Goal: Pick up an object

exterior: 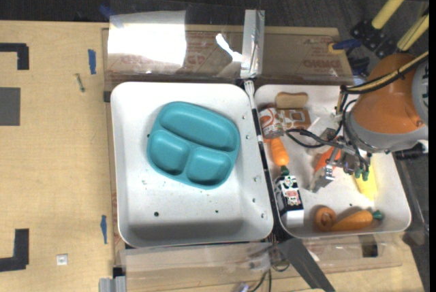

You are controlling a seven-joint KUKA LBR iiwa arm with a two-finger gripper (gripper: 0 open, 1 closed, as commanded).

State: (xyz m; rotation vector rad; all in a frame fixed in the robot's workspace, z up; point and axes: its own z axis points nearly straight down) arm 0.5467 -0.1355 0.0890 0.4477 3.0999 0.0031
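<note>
We found the left white bin (129, 216) holding a teal three-compartment plastic plate (193, 142). In the right white bin (402, 212), from left to right, lay a small orange carrot-shaped toy (279, 151) at nine o'clock, a black-and-white bottle (289, 194) at seven o'clock, a tan bread-like block (291, 101) at eleven o'clock, and a larger orange carrot toy (344, 218) along the six o'clock wall, its long axis roughly left to right. The gripper (325, 173) hovered near the bin's centre; we could not tell how its fingers stood. We judged the larger carrot the nearest candidate, lying at about five o'clock from the gripper.
</note>
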